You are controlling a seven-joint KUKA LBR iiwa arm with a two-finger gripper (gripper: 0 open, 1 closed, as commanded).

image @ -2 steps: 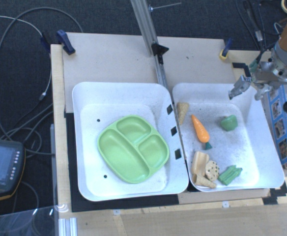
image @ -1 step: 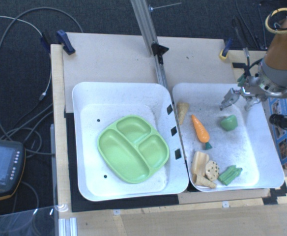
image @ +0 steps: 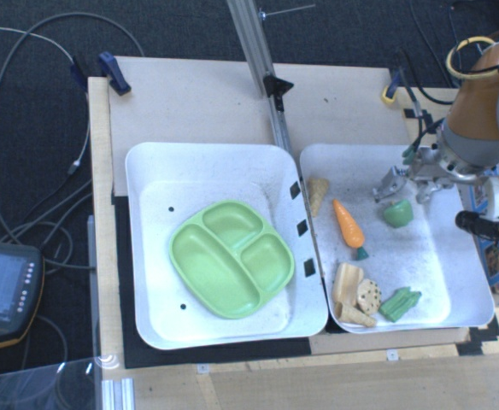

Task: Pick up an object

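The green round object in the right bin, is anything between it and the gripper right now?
Nothing visible stands between them. The gripper sits directly over the green round object, at its upper edge. The toy carrot lies off to the camera's left, apart from it, and the right bin around it is bare.

the bench (image: 207, 101) looks like pale, matt wood or board, faintly speckled. both bins, the left bin (image: 147, 169) and the right bin (image: 463, 306), seem smooth white plastic with a dull sheen and dusty specks. the green divided plate (image: 231, 259) is smooth, slightly glossy plastic. the carrot (image: 348, 223) and the green round piece (image: 397, 214) look like matt plastic toys. the slanted rail (image: 248, 24) at the bench's far edge is brushed metal.
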